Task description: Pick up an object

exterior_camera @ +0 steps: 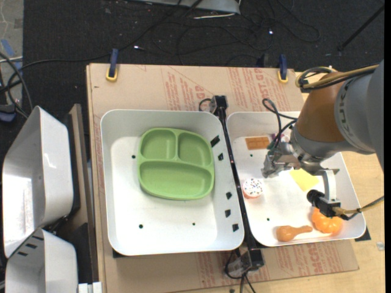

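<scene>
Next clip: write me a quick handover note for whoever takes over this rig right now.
Hand: low over the right bin, holding nothing that I can see; finger state unclear.
Right bin: orange card near the back, yellow piece beside the wrist, small white and red cup at the left, orange gourd-shaped toy and round orange toy at the front.
Left bin: green divided plate.
Done: nothing lifted.
Left: grasp and lift one object; the cup lies closest.

Green divided plate; orange gourd; yellow block; white cup, seemingly red-speckled.
</scene>
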You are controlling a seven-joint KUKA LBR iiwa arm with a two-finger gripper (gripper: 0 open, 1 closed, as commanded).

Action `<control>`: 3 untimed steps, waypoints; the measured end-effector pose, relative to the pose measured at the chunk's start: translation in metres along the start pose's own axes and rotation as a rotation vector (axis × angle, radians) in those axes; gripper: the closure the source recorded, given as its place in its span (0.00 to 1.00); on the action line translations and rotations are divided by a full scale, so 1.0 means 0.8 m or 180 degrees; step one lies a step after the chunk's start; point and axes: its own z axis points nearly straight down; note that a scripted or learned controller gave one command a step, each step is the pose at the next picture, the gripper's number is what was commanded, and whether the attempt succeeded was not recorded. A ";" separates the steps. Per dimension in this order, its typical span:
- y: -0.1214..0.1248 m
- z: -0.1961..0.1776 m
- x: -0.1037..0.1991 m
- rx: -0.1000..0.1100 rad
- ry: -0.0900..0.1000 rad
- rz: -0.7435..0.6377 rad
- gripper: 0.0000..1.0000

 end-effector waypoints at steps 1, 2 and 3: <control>-0.009 -0.057 0.002 -0.0008 -0.0001 -0.0003 1.00; 0.000 -0.127 -0.008 -0.0017 -0.0005 -0.0013 1.00; 0.001 -0.194 -0.009 -0.0021 -0.0006 -0.0018 1.00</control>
